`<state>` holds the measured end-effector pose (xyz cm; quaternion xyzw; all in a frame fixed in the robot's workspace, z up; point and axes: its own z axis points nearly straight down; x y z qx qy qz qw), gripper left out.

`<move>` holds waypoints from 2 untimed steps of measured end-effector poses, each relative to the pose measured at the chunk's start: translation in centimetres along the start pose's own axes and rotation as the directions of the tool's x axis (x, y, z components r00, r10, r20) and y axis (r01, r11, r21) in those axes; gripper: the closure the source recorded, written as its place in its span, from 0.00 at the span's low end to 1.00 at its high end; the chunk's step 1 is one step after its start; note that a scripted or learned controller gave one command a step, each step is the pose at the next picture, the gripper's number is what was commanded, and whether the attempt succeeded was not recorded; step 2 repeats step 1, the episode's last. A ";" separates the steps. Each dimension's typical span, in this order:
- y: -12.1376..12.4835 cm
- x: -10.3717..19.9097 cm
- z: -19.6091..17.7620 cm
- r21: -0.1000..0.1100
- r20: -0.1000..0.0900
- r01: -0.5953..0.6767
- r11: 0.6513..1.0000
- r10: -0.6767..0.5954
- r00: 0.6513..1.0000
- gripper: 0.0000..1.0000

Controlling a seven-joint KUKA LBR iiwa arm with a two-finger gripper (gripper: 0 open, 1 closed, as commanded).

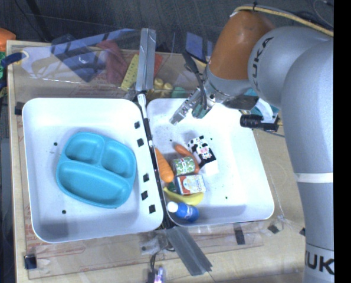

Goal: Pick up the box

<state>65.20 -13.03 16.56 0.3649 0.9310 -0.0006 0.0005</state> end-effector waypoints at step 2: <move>2.5 2.7 -5.5 -0.002 0.001 -0.092 0.996 0.092 0.996 1.00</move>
